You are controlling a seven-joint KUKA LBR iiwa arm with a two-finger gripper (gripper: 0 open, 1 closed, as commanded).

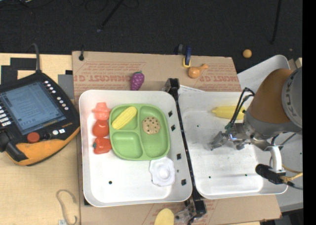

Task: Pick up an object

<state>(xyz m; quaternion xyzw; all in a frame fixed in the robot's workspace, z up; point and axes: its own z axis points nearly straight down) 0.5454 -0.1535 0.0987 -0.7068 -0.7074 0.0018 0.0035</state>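
Note:
My gripper is low over the right bin, near its middle, with the grey arm and its orange band reaching in from the right. A yellow banana-like piece lies in the same bin, a short way behind the gripper and apart from it. The left bin holds a green divided plate with a corn cob and a cookie on it. Red toy pieces lie left of the plate. A white object sits at its front right.
A teach pendant lies on the bench at the left. Behind the bins on the cardboard sit a purple grape toy and an orange pear-like toy. A yellow toy lies in front of the bins. A metal divider separates them.

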